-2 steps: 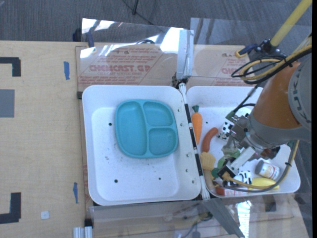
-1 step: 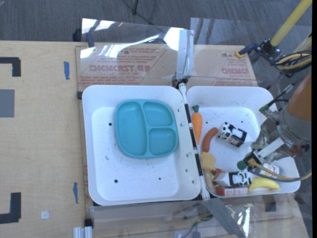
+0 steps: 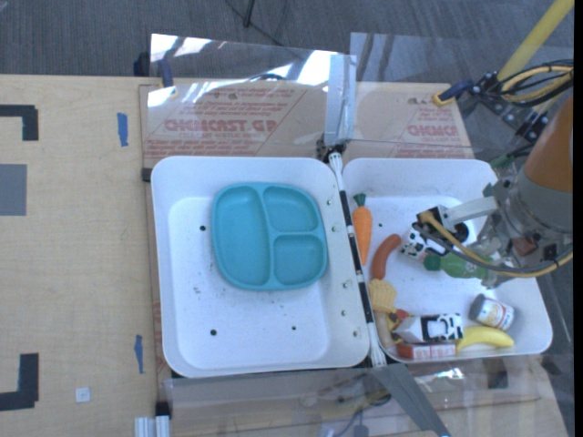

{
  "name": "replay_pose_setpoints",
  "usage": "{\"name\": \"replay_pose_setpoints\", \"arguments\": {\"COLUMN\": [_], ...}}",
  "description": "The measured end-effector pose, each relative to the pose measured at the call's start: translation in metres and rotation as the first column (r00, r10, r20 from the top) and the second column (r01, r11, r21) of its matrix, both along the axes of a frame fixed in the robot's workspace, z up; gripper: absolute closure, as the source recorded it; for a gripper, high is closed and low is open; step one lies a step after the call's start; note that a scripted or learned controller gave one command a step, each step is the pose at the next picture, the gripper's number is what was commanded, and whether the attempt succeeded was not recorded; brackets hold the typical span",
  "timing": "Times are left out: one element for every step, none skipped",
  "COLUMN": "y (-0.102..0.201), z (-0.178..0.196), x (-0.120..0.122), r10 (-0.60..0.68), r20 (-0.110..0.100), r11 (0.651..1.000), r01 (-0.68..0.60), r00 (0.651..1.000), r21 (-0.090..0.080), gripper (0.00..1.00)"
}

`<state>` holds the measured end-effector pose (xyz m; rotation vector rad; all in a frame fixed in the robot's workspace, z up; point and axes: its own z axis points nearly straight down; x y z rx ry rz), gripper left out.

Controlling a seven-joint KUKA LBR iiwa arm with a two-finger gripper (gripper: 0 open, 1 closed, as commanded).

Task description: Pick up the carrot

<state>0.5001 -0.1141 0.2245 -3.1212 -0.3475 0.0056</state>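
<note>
The carrot point(image 3: 363, 231), orange with a small green top, lies lengthwise along the left wall of the right bin point(image 3: 401, 176), its top pointing to the back. Nothing is touching it. My gripper point(image 3: 493, 248) hangs over the right half of that bin, well to the right of the carrot, above a green toy vegetable point(image 3: 453, 264). Cables and the wrist hide its tips.
A teal divided plate point(image 3: 270, 235) lies in the left bin point(image 3: 182, 335). Near the carrot are a red sausage point(image 3: 383, 254) and a yellow piece point(image 3: 383, 294). A cow-patterned toy point(image 3: 417, 242), a cow-patterned carton point(image 3: 439, 327), a banana point(image 3: 484, 338) and a small can point(image 3: 495, 313) fill the right bin's front.
</note>
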Motion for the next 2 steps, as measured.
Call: {"name": "replay_pose_setpoints", "arguments": {"y": [0.0595,0.0594], "z": [-0.0198,-0.0197], "x": [0.0783,0.0783], "r10": [-0.017,-0.018], "r20": [0.0,0.0], "r11": [1.0,1.0], "r01": [0.017,0.018], "r00": [1.0,1.0], "r21": [0.0,0.001], "gripper": [1.0,0.0]}}
